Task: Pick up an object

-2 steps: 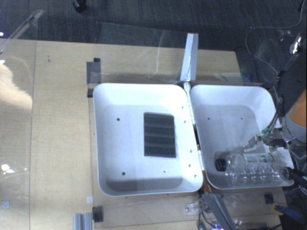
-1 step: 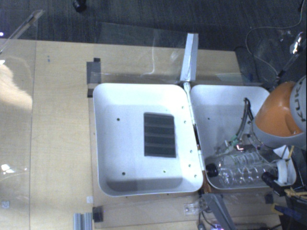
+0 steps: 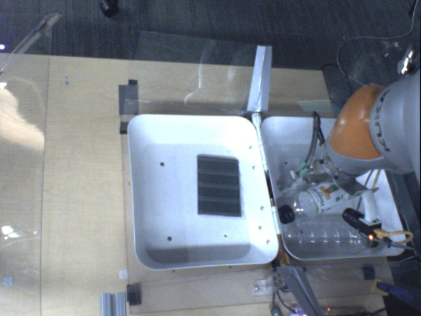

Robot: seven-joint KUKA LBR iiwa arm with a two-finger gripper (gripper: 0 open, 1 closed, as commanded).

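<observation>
Clear plastic is most of what sits in the right bin (image 3: 289,137), one of two white bins side by side. Closest to the camera, one see-through container (image 3: 325,240) lies along that bin's near wall, pretty hard to make out against the white. Just behind it is the bottle (image 3: 316,201), only one of those. It has a clear body, a white label with a bit of green print, and a black cap (image 3: 285,213). It's flat on its side around the middle of the bin, and the cap end is near the wall shared with the left bin (image 3: 151,176). Over there, one dark ribbed rectangular pad (image 3: 219,185) lies flat in the middle, well apart from every wall. The gripper (image 3: 320,175) hangs right at the bottle's far side. I can't say if it's touching, and honestly can't tell if it's open or closed from this angle. The grey arm (image 3: 401,130) with its orange band (image 3: 352,130) covers the right bin's far right corner.
</observation>
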